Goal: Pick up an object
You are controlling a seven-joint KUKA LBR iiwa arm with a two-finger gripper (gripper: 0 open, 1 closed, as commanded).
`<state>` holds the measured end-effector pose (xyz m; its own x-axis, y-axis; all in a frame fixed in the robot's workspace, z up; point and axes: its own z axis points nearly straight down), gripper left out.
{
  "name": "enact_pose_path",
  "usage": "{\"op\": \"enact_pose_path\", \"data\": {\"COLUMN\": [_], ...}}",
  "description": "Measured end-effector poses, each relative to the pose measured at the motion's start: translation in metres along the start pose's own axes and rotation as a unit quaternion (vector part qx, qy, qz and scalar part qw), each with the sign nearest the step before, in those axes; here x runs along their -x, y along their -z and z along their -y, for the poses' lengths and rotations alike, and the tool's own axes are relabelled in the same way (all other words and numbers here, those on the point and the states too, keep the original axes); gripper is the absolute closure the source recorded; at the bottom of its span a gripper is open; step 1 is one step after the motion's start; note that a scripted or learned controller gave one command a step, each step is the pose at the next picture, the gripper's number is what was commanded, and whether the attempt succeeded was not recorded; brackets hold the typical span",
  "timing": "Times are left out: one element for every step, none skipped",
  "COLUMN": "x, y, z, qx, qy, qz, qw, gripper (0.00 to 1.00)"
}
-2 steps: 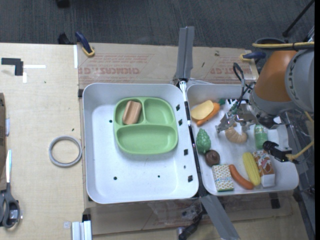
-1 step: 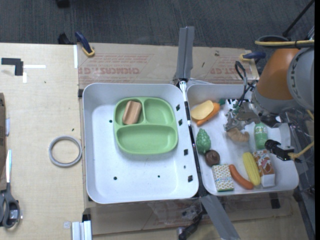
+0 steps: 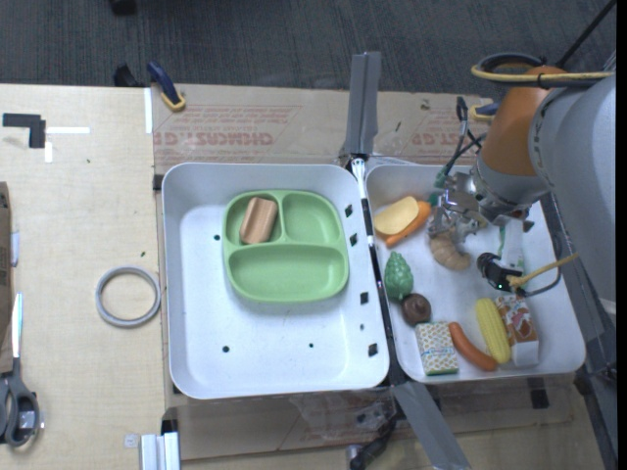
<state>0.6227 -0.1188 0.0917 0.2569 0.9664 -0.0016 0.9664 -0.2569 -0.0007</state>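
Smooth orange carrot [image 3: 472, 348] beside ridged yellow corn [image 3: 492, 329] in glossy white bin [image 3: 560, 352].

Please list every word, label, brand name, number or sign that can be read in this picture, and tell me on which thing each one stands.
Cardboard sheet behind the bins: red printed lettering in repeated strips, upside down from this view and too blurred to read for certain.
Small box in the right bin: printed pattern, too small to read.
Packet beside the corn cob: printing too small to read.
Nothing else carries legible text.
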Motion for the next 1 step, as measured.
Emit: {"op": "enact_pose_path", "data": {"x": [-0.0632], "y": [0.1001], "z": [-0.0206], "qx": [0.000], "qy": [0.024], "qz": [0.000], "qw": [0.9997], "gripper": [1.00]}}
